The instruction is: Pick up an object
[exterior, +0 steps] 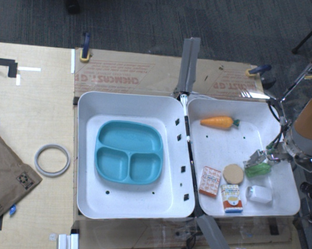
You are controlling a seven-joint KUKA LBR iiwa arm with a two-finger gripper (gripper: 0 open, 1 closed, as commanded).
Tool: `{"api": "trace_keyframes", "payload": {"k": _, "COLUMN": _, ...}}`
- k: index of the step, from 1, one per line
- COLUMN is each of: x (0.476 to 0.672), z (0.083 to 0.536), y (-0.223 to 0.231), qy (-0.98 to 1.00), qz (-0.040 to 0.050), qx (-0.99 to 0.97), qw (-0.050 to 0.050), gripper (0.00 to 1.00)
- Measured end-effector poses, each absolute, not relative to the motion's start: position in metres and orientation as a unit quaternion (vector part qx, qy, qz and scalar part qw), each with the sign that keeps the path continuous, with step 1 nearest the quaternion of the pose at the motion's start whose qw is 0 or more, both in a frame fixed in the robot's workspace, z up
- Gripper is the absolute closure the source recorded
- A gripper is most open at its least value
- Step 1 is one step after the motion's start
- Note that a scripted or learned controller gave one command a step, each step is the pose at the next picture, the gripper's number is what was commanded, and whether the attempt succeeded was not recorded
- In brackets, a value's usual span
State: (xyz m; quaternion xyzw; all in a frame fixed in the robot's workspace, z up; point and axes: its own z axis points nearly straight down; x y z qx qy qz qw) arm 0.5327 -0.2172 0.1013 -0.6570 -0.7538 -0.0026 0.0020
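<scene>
The worktop (31,103) is seen carrying two white bins; the left bin (86,143) is occupied by a teal divided plate (129,152); the right bin (278,197) is scattered with small goods. The claw (258,158) is lowered at that bin's right side, directly upon a green object (258,169), which is touched at its upper end; whether the claw is spread or pressed together cannot be told. A carrot (218,122) is laid crosswise, well apart towards the far wall; a round biscuit (233,174), a red packet (210,181), a small carton (231,198) and a white piece (259,194) are gathered near. "CHEMCAS" is read, inverted, on the cardboard (133,72).
</scene>
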Motion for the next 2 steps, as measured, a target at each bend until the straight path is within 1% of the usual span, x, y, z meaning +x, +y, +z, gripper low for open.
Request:
{"api": "trace_keyframes", "payload": {"k": 1, "x": 0.573, "z": 0.176, "y": -0.154, "qy": -0.753, "qz": 0.0002, "qx": -0.658, "qw": 0.0, "gripper": 1.0}}
{"api": "trace_keyframes", "payload": {"k": 2, "x": 0.621, "z": 0.191, "y": -0.091, "qy": -0.731, "qz": 0.0005, "qx": -0.682, "qw": 0.0, "gripper": 1.0}}
